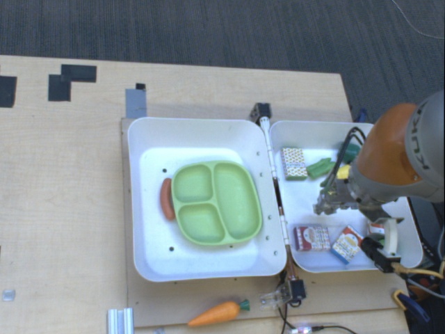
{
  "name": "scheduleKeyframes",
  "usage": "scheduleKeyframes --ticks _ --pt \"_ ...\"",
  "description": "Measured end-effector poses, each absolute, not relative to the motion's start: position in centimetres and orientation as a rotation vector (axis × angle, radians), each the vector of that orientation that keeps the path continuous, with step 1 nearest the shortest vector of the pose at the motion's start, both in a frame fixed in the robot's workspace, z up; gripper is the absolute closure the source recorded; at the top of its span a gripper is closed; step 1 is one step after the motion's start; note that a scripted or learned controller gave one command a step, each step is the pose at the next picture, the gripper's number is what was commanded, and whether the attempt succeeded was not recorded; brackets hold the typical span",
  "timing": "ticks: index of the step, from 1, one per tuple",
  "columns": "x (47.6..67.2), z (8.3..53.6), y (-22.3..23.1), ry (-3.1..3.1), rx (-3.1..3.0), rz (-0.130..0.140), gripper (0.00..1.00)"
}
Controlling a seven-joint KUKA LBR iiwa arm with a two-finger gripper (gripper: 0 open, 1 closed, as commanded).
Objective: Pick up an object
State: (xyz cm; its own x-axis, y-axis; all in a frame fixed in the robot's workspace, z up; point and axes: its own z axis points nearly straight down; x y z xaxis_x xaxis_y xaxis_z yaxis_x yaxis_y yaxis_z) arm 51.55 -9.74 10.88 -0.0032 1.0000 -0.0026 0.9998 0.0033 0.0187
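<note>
Your nearest target: the red carton (311,238) at the right bin's (299,259) front.

It lies flat, long axis running left to right, with a blue-and-white carton (346,245) just beside it on the right. Your gripper (329,204) hangs above the bin floor just behind the red carton and slightly to its right, so the carton sits toward the camera from it. Whether the jaws are parted or closed, you cannot tell; nothing shows between them.

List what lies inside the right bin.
In the right bin: a patterned box, a green piece, a red carton, a blue-white carton. The arm covers the rest.
</note>
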Motion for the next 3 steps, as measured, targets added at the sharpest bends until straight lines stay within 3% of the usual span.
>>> scheduleKeyframes --ticks 1,2,3 --pt "51.5 10.9 -9.7 2.215 2.207 0.017 0.0" --pt "49.0 8.7 -8.8 2.215 2.213 0.011 0.0" --pt "49.2 9.9 -8.7 2.212 2.208 0.017 1.0"
